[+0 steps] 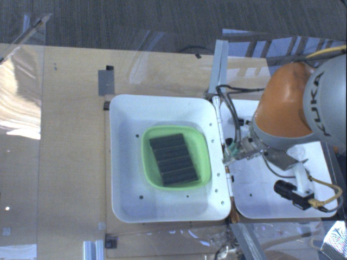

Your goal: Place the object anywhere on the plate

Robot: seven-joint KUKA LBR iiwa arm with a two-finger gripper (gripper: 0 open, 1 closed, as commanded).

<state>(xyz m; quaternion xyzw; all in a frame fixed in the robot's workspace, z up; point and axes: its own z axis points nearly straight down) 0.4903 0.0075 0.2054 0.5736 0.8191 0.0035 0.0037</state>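
The gripper (238, 148) is hidden beneath the grey arm with its orange band (295, 104), so whether it is spread or pressed together cannot be told. It is positioned above the right white bin (255, 191), near that bin's left wall. The dark ribbed rectangular block (173, 159) is seen lying flat on the square lime-green plastic plate (148, 158), set at the middle of the left white bin (124, 161). The placement is judged complete.
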